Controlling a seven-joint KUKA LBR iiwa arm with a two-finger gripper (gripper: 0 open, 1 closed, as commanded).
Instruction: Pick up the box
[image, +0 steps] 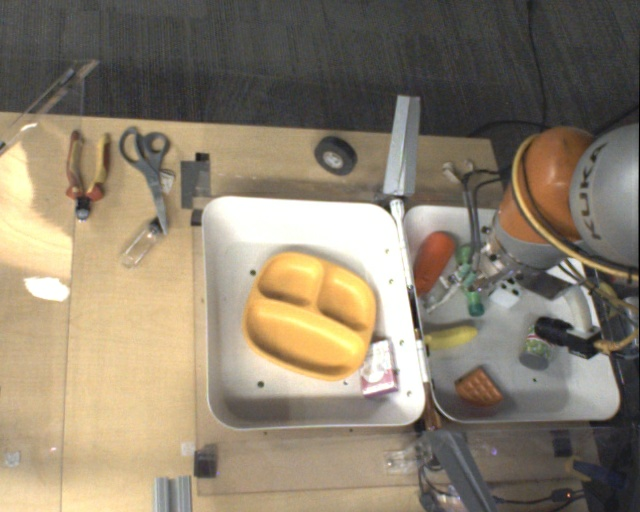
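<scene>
the box, small and pink-and-white, lay in the left bin at its near right corner, touching the edge of a large yellow moulded piece that took up the middle of that bin. part of the box's left side was tucked against that piece; its printing was too small to read.

the gripper hung over the right bin, well apart from the box, with the bin divider between them. cables and the wrist body covered it, so i could not tell how the jaws stood or whether anything was in them.

in the right bin: a red-orange object half hidden by the gripper, a banana, a brown ridged item, and a small greenish thing too blurred to identify. the arm was cut off at the right.
</scene>
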